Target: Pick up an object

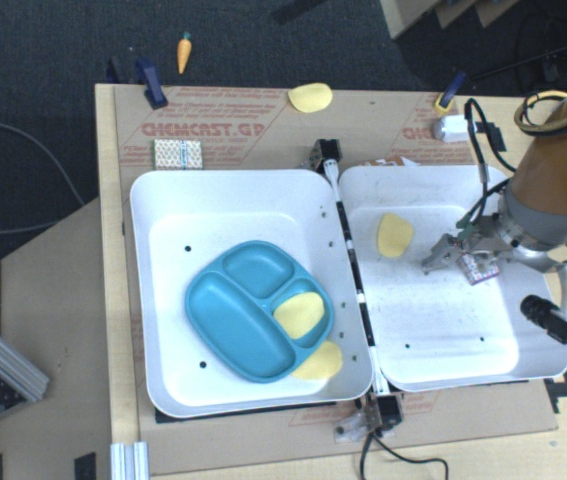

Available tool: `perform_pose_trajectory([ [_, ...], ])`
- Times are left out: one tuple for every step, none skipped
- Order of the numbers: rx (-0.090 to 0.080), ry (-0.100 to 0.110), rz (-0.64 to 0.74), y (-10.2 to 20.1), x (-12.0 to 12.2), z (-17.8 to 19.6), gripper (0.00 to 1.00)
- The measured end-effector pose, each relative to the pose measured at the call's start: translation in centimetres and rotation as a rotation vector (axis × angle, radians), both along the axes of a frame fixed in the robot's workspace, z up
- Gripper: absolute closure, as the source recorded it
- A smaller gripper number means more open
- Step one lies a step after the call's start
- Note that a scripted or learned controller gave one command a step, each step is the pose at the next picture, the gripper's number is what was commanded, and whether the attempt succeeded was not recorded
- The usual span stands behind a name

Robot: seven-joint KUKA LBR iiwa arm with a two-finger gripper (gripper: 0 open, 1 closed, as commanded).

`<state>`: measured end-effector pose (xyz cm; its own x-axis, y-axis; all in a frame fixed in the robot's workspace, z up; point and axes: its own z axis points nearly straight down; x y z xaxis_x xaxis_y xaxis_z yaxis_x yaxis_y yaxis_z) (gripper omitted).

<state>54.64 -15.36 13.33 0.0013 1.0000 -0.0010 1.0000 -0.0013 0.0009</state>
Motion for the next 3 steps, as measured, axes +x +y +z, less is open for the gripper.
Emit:
perform_pose_trajectory([
  [0.000, -0.002, 0.003, 3.7, 5.8, 9.3, 0.00],
  [0.002, 0.004, 0.002, 5.6, 7.3, -2.4, 0.00],
  [0.000, 0.000, 0.001, 3.9, 8.3, -4.9, 0.00],
])
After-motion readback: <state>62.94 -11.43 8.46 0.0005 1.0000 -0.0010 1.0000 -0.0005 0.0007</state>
